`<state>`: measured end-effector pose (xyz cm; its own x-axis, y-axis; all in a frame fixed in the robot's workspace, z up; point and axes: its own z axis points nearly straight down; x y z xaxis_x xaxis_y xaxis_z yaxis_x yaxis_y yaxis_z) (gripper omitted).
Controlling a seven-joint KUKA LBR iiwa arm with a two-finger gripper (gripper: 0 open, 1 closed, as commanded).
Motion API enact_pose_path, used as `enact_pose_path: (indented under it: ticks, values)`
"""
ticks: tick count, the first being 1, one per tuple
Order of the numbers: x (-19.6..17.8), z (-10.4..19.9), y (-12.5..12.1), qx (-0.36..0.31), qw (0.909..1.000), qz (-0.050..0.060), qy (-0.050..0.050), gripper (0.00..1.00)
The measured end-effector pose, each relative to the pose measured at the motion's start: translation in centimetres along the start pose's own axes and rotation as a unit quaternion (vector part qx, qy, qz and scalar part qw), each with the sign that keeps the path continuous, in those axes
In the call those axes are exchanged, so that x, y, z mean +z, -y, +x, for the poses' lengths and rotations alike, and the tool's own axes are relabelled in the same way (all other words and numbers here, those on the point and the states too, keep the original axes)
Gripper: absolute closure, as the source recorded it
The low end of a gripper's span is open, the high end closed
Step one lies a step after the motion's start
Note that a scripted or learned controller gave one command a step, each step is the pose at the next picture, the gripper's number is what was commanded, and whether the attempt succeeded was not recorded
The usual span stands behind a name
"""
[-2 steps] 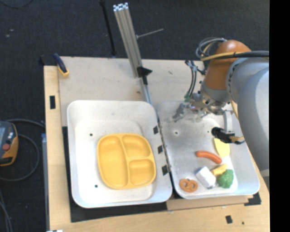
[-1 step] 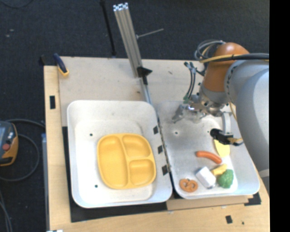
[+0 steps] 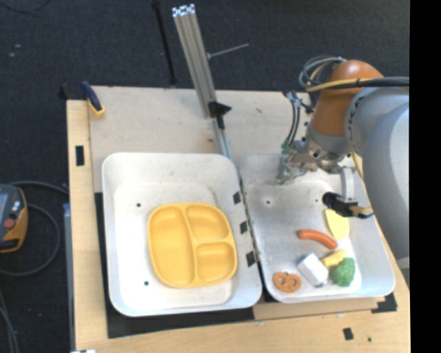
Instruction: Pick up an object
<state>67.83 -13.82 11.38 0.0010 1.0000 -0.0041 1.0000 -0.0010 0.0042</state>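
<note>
Fingers were too small and blurred for it to be told whether they were apart or together; nothing could be seen between them. The arm point(image 3: 372, 131) was seen reaching in from the right, with the gripper point(image 3: 284, 171) hung over the far end of the right bin point(image 3: 275, 214), above bare floor. The left bin point(image 3: 110, 172) was taken up by a yellow tray point(image 3: 189, 245). The things to be picked were gathered in the right bin's near right corner, well apart from the gripper: a yellow slab point(image 3: 337, 224), a sausage point(image 3: 317, 238), a white block point(image 3: 312, 269), a green lump point(image 3: 342, 271), a pretzel point(image 3: 286, 281) and a small yellow bit point(image 3: 333, 259). Pick up was judged not yet begun. A grasp closed at the present spot would likely be closed on nothing, since no thing lay beneath it. Among the cluster, the white block, green lump and yellow bit were touching or nearly so, so that one could be shoved or two caught together; the bin wall just beside them could be struck. The flat slab and pretzel could be slid over rather than gripped. No brand, label or writing could be read; a checker mark point(image 3: 182, 10) was noted atop the post point(image 3: 196, 62).
</note>
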Motion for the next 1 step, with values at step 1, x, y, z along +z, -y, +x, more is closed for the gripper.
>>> enact_pose_path:
  ticks: [1]
  values:
    - [-6.10, -0.49, -1.01, -0.002, 1.0000, -0.002, -0.001, 1.00]
